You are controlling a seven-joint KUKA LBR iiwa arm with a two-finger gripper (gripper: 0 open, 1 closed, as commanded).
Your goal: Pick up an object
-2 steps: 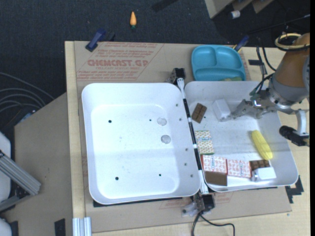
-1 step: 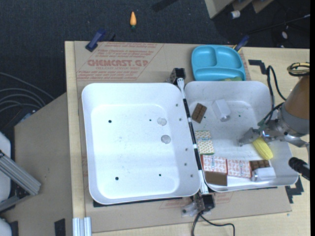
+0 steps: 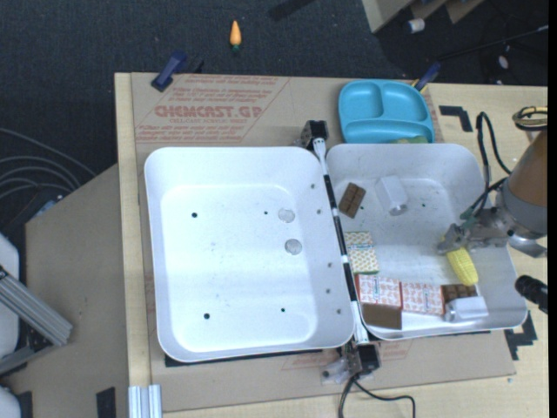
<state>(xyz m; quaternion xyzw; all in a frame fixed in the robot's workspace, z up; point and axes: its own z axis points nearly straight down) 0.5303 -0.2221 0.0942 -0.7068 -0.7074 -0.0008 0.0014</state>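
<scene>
The right bin (image 3: 418, 159) holds several objects. A yellow corn-like piece (image 3: 462, 266) lies near its right wall. My gripper (image 3: 463, 236) hangs just above that piece's upper end, on the arm coming in from the right. A brown block (image 3: 351, 199) leans by the bin's left wall, with a pale translucent piece (image 3: 394, 196) to its right. Along the bin's left and front sides lie a patterned packet (image 3: 362, 252), a red patterned packet (image 3: 402, 294), a dark brown flat piece (image 3: 381, 317) and a white block (image 3: 466, 308).
The left bin (image 3: 174, 233) holds two small round discs (image 3: 290, 231). A blue divided tray (image 3: 385, 111) sits behind the right bin. A black cable (image 3: 484, 151) loops by the arm. A blue clip (image 3: 167, 72) lies at the bench's back left corner.
</scene>
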